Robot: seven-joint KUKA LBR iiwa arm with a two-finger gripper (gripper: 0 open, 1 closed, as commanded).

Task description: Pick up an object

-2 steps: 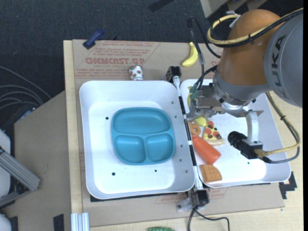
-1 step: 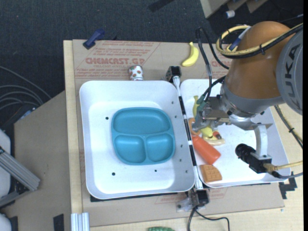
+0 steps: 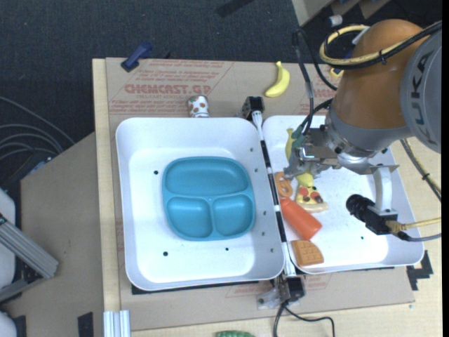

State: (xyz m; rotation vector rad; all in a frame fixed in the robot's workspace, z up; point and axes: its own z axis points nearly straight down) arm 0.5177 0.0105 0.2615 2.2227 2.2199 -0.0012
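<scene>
right, i see the arm [image 3: 382,83] reaching in over the right bin [image 3: 365,258], wrist bent down. its gripper [image 3: 306,161] hangs just above the pizza slice [image 3: 309,196] by the carrot [image 3: 302,220] and cracker [image 3: 307,253]; the spread i cannot tell.

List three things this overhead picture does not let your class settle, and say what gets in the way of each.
1. Gripper: the wrist above hides its fingers, so their state is unclear.
2. Toys in the right bin: the arm covers the upper part of the pile, so the count is unsure.
3. Green thing at the bottom edge: cut off by the frame, unidentifiable.
</scene>
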